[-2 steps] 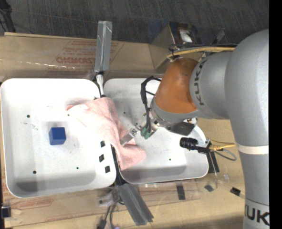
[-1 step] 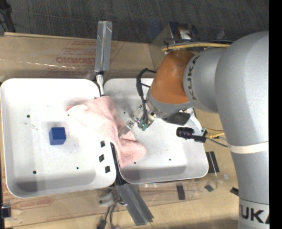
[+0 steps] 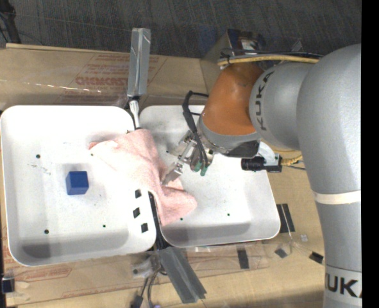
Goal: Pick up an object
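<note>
**Bench inventory: arm, two bins, cloth and cube**

Item 1. Arm [image 3: 324, 140]. Grey, bulky, nearest the camera, filling the right side. An orange band [image 3: 231, 104] sits above the wrist, and part of the maker's lettering shows on the grey shell. It reaches leftward over the right bin.

Item 2. Gripper [image 3: 174, 174]. Metal, slim, pointing down and to the left. Its tip is at the right edge of the pink cloth, over the inner left part of the right bin. How far the tool stands apart cannot be told at this size, nor whether any cloth is caught in it.

Item 3. Pink cloth [image 3: 144, 162]. Pale pink, soft, rumpled with visible folds. It is draped across the ridge where the two bins meet: the upper part lies in the left bin towards its far right corner, the lower part hangs into the right bin near its left wall.

Item 4. Blue cube [image 3: 77, 182]. Small, solid blue, resting on the floor of the left bin, left of the cloth and well apart from it.

Item 5. Left bin [image 3: 22, 236]. Shallow, white, rounded corners.

Item 6. Right bin [image 3: 253, 226]. Same make, touching the left bin.

Item 7. Bench [image 3: 54, 69]. Brown board beneath both bins.
</note>
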{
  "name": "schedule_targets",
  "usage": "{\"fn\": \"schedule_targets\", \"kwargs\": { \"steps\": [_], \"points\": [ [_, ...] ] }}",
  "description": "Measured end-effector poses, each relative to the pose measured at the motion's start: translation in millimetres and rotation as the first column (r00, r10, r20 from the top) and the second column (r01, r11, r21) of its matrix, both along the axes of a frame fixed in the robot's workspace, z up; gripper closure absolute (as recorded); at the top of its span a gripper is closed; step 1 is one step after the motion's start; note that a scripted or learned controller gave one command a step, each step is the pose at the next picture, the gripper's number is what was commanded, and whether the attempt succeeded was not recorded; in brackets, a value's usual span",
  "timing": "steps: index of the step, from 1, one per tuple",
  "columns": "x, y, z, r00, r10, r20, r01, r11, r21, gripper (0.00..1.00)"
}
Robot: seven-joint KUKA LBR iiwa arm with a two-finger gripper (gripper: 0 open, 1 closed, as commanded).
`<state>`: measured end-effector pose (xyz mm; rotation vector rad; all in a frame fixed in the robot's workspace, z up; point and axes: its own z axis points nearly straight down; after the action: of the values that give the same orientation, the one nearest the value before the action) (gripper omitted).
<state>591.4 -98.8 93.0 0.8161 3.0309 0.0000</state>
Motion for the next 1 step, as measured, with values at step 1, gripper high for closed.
{"fn": "schedule_targets", "kwargs": {
  "steps": [1],
  "points": [
    [0.5,0.6,10.1,1.0,0.004,0.0,-0.004,1.0,0.0,1.0]
  ]
}}
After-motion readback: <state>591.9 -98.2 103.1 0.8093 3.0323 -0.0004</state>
